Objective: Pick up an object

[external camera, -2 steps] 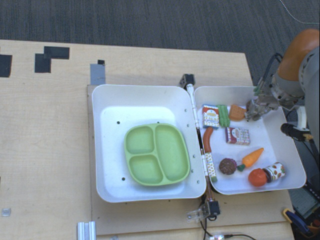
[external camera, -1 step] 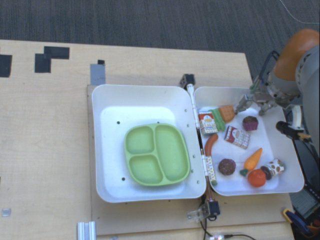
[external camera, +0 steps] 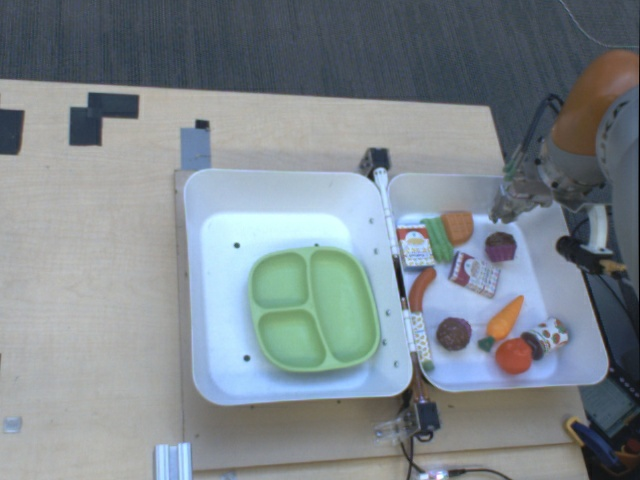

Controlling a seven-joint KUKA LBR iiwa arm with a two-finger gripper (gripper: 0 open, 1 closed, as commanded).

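Backdrop: dark grey carpet up top, pale wooden desk (external camera: 90, 268) below it with a few dark tape squares (external camera: 100, 118) stuck near the far edge.
Left bin: (external camera: 215, 288) just holds a green divided plate (external camera: 314, 309), three compartments, sitting flat in the middle. Looks like a drop-off spot more than anything you'd grab.
Right bin: (external camera: 585, 363) this is where all the pickable stuff lives. Purple round thing (external camera: 501, 246) near the back, small red carton (external camera: 414, 247) next to a green-and-orange piece (external camera: 450, 232), a red-and-white packet (external camera: 476, 274), a sausage (external camera: 422, 288) lying right along the divider wall, a dark brown round (external camera: 453, 333), a carrot (external camera: 506, 316), a tomato (external camera: 514, 356) and a little bottle (external camera: 548, 336) at the front.
Spread: mostly loose with small gaps, though the tomato, carrot and bottle bunch up, so I'd guess those are trickier to get fingers around.
Arm: (external camera: 590, 118) comes in from the right, orange band visible, wrist tilted down over the back corner of the right bin.
Pincer: (external camera: 512, 206) hovering just behind the purple thing, nothing between its tips that I can see. Honestly can't tell how wide it is, too blurry and small.
Likely target: my guess is the purple thing, since it's closest and has open space around it. Nothing picked up yet.
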